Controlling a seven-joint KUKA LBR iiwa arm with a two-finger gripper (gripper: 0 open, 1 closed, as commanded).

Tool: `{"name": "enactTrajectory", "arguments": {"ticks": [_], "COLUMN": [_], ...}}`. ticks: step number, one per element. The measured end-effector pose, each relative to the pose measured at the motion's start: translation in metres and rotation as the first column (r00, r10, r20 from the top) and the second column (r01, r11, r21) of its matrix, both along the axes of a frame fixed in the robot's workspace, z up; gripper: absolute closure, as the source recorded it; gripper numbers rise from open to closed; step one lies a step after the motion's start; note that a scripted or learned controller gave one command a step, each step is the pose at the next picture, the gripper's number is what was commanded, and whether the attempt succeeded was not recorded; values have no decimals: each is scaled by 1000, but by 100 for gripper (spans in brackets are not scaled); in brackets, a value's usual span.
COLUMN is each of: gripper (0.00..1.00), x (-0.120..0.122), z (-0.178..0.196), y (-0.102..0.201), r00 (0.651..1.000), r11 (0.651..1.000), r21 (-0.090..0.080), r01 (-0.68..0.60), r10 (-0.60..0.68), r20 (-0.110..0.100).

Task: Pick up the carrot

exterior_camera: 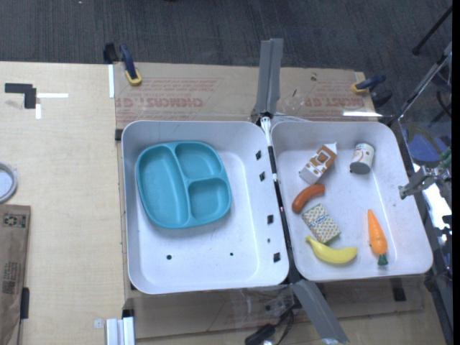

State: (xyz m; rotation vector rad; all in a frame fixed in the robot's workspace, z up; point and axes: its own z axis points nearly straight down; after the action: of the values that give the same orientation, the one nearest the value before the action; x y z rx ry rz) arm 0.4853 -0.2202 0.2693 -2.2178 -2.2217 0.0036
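— Where's the carrot [376, 237]?
— Lying in the right bin [392, 192], near its front right corner, beside the banana [332, 251].
— The tool's grip, the arm's pose?
— Cannot tell.

Colours in the two white bins
Orange carrot [376, 232], green tip; yellow banana [332, 251] beside it; turquoise plate [183, 184] far left of it.

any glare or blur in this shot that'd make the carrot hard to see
Camera view: lighting is even and soft, with only faint shadows under the items; the carrot is sharp and stands out orange against the white right bin; no strong glare on either bin; the floor at the top is dark and low in detail; the metal parts at the right edge look cluttered and hard to read.
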Motion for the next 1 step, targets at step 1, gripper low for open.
{"name": "enactTrajectory", "arguments": {"ticks": [1], "gripper": [0], "x": [7], "z": [-177], "y": [16], "r00": [997], "r11": [997], "r21": [0], "r01": [-71], "r10": [71], "r20": [2]}}
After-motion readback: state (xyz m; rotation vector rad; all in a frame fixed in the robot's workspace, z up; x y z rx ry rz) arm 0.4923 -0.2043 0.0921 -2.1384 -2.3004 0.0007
